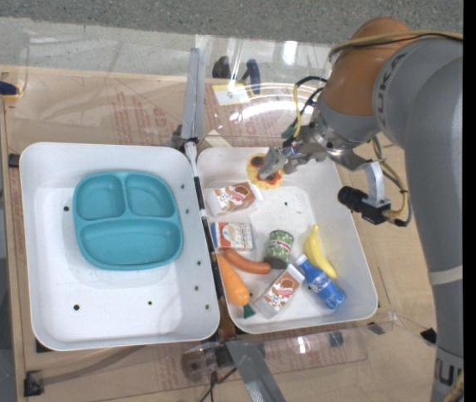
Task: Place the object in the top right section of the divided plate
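Early stage: end effector [273, 167] low over yellow-orange object [260, 168] at upper part of right bin [351, 224]; opening impossible to tell. Divided plate [127, 219] in left bin, top right section bare.

Divided plate [127, 220] sits in left bin [37, 249]. Right bin [351, 241] holds packets, can [279, 245], sausage [245, 262], carrot [235, 285], banana [320, 251], bottle [320, 285]. Gripper [278, 164] hangs over right bin's far end.
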Tool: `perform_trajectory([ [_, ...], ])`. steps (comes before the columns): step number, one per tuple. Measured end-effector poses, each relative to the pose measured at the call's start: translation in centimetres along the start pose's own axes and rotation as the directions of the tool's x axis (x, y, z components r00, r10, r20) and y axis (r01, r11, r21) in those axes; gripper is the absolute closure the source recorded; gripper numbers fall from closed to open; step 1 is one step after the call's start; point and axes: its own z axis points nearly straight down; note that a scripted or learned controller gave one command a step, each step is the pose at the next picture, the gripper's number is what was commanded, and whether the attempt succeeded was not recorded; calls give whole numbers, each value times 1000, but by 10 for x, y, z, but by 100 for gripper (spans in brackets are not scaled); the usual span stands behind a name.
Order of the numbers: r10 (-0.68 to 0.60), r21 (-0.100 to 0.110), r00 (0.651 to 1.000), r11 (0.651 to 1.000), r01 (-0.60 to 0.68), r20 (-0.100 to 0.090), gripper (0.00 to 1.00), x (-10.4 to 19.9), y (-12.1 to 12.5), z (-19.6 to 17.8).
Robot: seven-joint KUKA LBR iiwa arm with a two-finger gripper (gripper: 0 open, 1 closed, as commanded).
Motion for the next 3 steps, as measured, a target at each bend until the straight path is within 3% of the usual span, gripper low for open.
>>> perform_trajectory([
  [1,-15,-1,1000,1000,15,0,100,45,32,0],
  [2,-193,1,981,981,193,0,100,153,36,-31],
  [3,-192,1,981,981,192,0,0,153,36,-31],
])
